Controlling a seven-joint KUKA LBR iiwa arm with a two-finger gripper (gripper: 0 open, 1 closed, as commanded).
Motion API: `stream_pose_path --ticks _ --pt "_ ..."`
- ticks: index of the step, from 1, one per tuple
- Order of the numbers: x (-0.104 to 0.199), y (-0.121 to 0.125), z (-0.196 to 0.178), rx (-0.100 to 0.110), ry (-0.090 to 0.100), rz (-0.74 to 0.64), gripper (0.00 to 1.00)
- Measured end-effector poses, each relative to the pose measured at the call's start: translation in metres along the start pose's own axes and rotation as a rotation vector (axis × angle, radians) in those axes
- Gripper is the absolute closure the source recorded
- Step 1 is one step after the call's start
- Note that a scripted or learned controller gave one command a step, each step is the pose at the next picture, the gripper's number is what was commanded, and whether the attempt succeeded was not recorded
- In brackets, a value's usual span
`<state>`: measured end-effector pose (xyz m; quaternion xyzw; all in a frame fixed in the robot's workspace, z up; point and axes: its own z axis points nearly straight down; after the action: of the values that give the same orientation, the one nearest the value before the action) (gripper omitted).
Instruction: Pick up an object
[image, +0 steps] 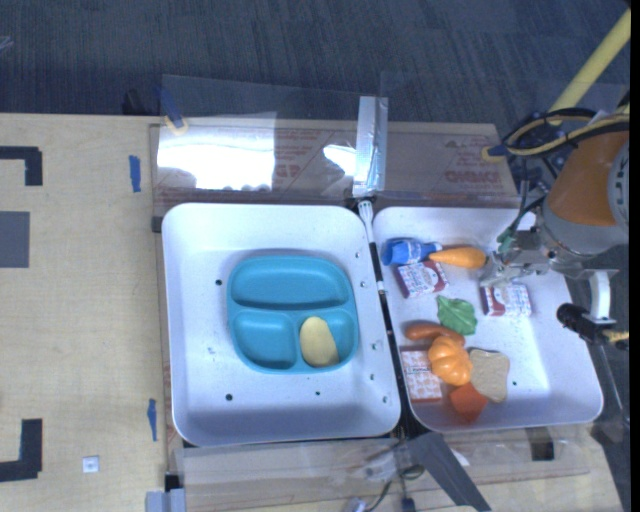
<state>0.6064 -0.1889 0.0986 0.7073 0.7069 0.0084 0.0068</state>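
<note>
Cardboard behind the bins bears illegible red print; end effector grip state unclear

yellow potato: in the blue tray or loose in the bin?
In the tray. The potato lies in the lower right compartment of the blue tray, which sits in the left bin.

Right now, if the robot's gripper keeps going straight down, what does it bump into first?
Probably the small white packet right below the gripper, in the right bin. Depth is hard to judge.

Potato in tray
</note>
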Motion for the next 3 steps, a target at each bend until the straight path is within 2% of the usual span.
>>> stream_pose_path --ticks 1,2,3 --pt "0.0457 0.0033 -0.0008 -0.009 -0.011 0.119 1.00" --pt "0.0496 0.0024 0.0026 -0.003 -0.006 0.115 0.00" --pt "0.0495 0.0024 0.0027 -0.003 -0.006 0.115 0.00"
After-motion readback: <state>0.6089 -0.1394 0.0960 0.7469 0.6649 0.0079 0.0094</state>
